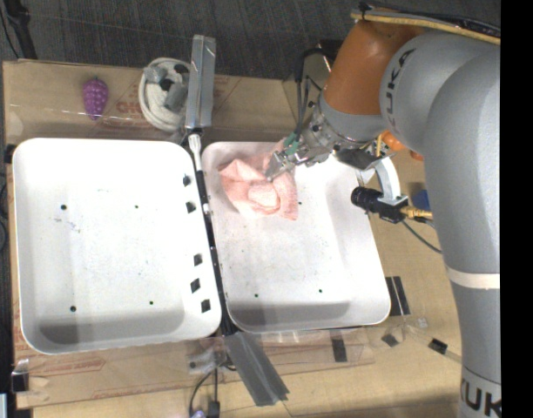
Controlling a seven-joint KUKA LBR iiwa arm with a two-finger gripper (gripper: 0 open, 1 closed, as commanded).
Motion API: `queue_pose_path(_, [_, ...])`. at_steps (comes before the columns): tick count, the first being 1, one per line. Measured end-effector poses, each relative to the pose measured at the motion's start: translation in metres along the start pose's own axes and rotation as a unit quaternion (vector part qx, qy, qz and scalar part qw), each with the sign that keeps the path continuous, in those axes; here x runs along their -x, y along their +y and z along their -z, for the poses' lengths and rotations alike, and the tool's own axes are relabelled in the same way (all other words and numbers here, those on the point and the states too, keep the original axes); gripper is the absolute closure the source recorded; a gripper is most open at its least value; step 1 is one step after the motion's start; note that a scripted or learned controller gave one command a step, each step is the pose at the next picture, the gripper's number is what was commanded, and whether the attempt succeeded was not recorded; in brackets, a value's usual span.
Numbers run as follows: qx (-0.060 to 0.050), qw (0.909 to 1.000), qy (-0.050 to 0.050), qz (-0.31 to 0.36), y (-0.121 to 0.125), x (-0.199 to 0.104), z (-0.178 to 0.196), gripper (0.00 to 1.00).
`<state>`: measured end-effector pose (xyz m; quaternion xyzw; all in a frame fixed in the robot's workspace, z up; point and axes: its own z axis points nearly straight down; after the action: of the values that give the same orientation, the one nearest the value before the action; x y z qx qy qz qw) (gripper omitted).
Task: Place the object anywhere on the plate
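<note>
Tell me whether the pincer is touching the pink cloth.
Cannot tell. In the camera view the pincer overlaps the upper right edge of the pink cloth, but neither contact nor a gap shows plainly.

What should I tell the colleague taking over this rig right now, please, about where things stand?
Gripper: low over the far end of the right bin, at the edge of the pink cloth; whether the jaws have it cannot be told.
Pink cloth: crumpled on the right bin's floor near its far left corner.
Left bin: next to it, across the divider.
Done: arm has reached the cloth.
Left: confirm a grasp, lift, place. No plate is identifiable, so check the target.
</note>
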<state>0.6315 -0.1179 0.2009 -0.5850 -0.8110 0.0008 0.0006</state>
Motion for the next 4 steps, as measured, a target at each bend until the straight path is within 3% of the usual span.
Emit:
queue_pose_path(1, [0.0,1.0,0.0,0.003,0.001,-0.001,0.03,1.0])
queue_pose_path(2, [-0.001,0.9788,0.001,0.205,-0.011,-0.048,0.036,1.0])
queue_pose_path(3, [-0.001,0.9177,0.001,0.397,-0.004,-0.097,0.033,1.0])
queue_pose_path(4, [-0.001,0.8194,0.001,0.573,-0.011,-0.14,0.024,1.0])
